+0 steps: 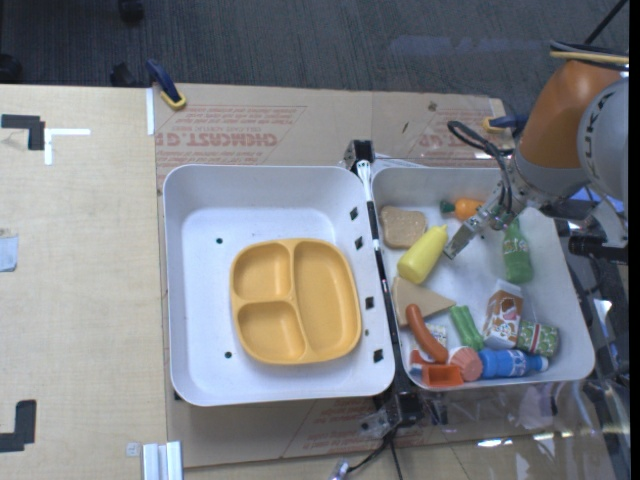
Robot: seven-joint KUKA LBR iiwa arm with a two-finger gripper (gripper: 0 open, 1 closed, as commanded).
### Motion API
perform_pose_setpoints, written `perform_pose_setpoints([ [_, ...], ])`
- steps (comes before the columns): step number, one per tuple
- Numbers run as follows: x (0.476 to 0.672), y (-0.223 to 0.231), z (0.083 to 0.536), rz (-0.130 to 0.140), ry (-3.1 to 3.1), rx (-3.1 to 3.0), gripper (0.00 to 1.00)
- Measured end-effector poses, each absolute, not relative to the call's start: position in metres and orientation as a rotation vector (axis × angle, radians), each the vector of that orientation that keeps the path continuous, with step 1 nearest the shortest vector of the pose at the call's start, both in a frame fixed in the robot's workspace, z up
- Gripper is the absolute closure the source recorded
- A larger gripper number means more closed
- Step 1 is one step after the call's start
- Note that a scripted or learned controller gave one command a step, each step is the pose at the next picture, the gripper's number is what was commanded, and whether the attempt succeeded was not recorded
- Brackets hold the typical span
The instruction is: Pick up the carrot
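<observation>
The carrot [466, 208], small and orange with a green tip, lies near the back wall of the right bin [570, 298]. My gripper [466, 236] reaches in from the right and hangs just in front of the carrot. It sits between the carrot and a yellow mustard bottle [422, 253], with its tip pointing down and left. From this angle the carrot looks to be beside the gripper rather than in it.
The right bin also holds a bread slice [403, 227], a green bottle [517, 253], a tan wedge [425, 298], a sausage [428, 336], a blue bottle [510, 364] and a carton [503, 316]. A yellow divided plate [296, 300] sits in the left bin [190, 268].
</observation>
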State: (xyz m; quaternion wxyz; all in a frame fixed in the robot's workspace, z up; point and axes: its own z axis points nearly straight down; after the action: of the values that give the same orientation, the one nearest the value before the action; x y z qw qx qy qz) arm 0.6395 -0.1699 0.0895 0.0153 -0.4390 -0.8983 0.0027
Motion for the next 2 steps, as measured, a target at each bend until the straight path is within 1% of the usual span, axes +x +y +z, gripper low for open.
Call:
perform_pose_setpoints([
  [1, 0.647, -0.162, 0.090, 0.008, -2.580, -1.728, 0.00],
  [2, 0.659, -0.178, 0.092, 0.003, -2.404, -2.021, 0.00],
])
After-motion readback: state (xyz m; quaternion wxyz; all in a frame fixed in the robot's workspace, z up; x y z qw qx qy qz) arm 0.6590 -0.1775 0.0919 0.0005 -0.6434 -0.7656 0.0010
